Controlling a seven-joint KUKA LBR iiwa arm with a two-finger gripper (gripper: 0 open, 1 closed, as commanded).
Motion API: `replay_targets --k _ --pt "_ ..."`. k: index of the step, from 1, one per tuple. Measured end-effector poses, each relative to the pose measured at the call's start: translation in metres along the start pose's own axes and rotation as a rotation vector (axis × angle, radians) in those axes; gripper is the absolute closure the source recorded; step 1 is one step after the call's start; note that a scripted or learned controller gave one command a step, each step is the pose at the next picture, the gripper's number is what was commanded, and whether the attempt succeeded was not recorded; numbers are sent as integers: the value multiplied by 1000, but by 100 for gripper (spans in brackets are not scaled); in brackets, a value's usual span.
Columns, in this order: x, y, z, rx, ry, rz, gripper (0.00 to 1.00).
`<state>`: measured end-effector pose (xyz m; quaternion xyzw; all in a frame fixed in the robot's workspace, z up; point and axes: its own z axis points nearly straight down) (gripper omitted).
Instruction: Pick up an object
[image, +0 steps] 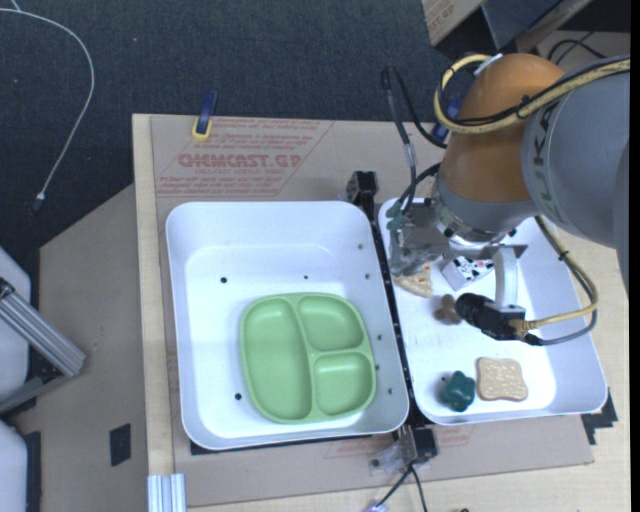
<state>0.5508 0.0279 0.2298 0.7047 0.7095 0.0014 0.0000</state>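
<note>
Nearest the camera in the right bin (575, 390) lie a dark teal object (458, 390) and, just to its right, a tan toast-shaped piece (501, 379); the two sit close together near the bin's near edge. Farther in, a small brown lump (446, 311) rests beside a black cable fitting (490, 316) on the arm. A pale tan wedge (418, 279) lies just beyond that, close to the bin's left wall, with a playing-card-like item (471, 268) to its right, partly under the arm. The end effector (412, 238) hangs over the far left part of this bin, above the wedge; I cannot tell how its jaws stand or whether anything is in them. In the left bin (200, 260) sits a green divided plate (308, 355), toward the near right. Both bins rest on the bench (250, 160).
</note>
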Motion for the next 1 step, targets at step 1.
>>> replay_targets --k 1 --pt "45 26 -8 -2 -1 2 100"
